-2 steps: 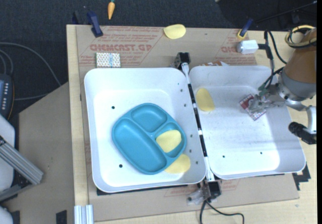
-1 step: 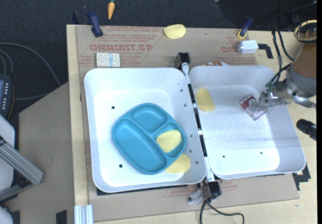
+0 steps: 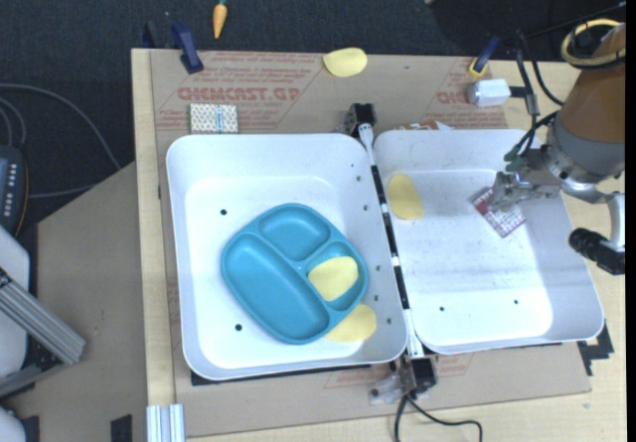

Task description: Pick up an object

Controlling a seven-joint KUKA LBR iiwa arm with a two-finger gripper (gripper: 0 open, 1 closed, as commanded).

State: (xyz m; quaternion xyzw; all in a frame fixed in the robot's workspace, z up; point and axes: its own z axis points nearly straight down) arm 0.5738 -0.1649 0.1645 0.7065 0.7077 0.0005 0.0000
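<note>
Camera view: the pincer [image 3: 512,194] is low in the right bin [image 3: 477,326], right over a small red & white packet [image 3: 500,213].

Can't tell if the pincer is wide or narrow, or if it has hold of the packet; its tips are too small & blurry. The grey arm [image 3: 586,137] w/ the orange band comes in from the right. The packet lies flat on the bin floor, near the top right part. A yellow piece [image 3: 404,197] sits at the left wall of that bin. In the left bin [image 3: 199,231] is a blue tray [image 3: 283,271] w/ a yellow piece [image 3: 334,276] in one of its pockets. One more yellow piece [image 3: 351,325] is just beside the tray, touching its edge. On the surface [image 3: 268,92] behind the bins lies another yellow piece [image 3: 345,62].
</note>
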